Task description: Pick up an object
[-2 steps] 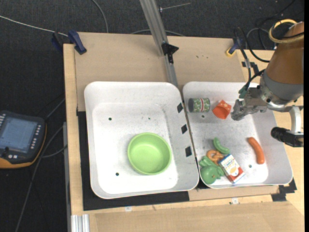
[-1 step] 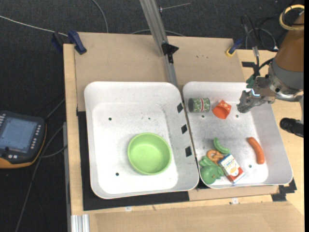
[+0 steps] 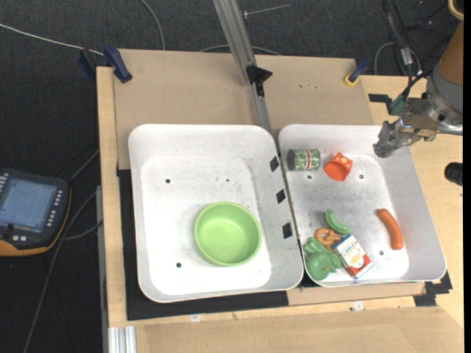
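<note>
Two shallow white bins side by side on a brown worktop (image 3: 191,87). Left bin (image 3: 147,153): one lime-green bowl (image 3: 227,233), upright, near the front right of its floor. Right bin (image 3: 412,190): several small things. Near the back left, a green can (image 3: 303,159) lying on its side, and just beside it to the right an orange cup (image 3: 338,167), tipped over. At the right, an orange sausage-shaped piece (image 3: 391,228), lying lengthwise and well apart from the rest. In the front left corner, a cluster: a curved green piece (image 3: 335,223), a pretzel-like brown ring (image 3: 327,236), a flat green leaf-shaped thing (image 3: 319,262), and a small carton (image 3: 351,255) with orange and red print, all touching or overlapping.

Gripper (image 3: 385,144) at the back right edge of the right bin, above its rim, reaching in from the right below the grey wrist. Nothing seen between the fingers; whether spread or pressed together cannot be told from this angle, possibly close together. Closest thing to it: the orange cup, still clearly apart.

Off the worktop to the left, a teach pendant (image 3: 29,208) on the dark floor.
</note>
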Tool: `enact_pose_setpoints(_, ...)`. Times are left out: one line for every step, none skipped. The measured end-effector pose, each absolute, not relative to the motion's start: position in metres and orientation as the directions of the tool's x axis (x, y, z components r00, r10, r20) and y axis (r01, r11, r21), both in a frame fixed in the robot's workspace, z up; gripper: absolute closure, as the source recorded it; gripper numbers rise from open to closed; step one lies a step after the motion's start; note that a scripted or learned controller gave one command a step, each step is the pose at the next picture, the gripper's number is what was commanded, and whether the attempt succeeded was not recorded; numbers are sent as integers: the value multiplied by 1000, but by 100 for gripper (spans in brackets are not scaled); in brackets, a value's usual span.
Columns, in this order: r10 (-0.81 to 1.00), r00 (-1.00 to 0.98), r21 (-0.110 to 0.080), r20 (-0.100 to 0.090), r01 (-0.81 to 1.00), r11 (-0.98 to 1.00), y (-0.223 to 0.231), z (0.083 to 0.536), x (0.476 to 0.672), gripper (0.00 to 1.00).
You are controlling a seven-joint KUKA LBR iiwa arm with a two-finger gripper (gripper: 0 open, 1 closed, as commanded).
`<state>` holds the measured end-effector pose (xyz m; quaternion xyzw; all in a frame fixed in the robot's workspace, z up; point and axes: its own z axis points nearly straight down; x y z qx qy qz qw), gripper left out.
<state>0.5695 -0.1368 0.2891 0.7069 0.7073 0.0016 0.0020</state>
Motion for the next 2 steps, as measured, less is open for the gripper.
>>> enact_pose_setpoints(1000, -5, 0, 1, 1000, 5, -80, 274, 574, 100)
enact_pose_setpoints(1000, -4, 0, 1, 1000, 4, -33, 271, 575, 100)
